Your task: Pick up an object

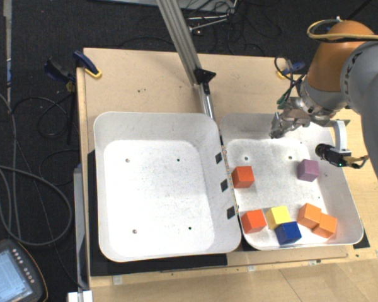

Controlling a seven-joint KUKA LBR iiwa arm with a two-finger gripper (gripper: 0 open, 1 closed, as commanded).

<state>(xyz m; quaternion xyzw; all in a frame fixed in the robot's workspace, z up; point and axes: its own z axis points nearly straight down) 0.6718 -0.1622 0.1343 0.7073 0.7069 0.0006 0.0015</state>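
Blue cube (288, 232) lies nearest; tool (278, 129) above right bin (349, 197), grip state unclear.

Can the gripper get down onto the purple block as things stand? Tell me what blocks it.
Probably yes. The purple block sits alone in the right bin, apart from the other blocks and off the bin wall. The gripper hangs over the bin's far end, with bare floor between them.

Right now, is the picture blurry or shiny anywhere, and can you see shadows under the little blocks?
In the camera view, light is even and soft; the purple cube and blue cube look sharp, with faint shadows; the right white bin shows no glare; the metal gripper looks slightly blurred.
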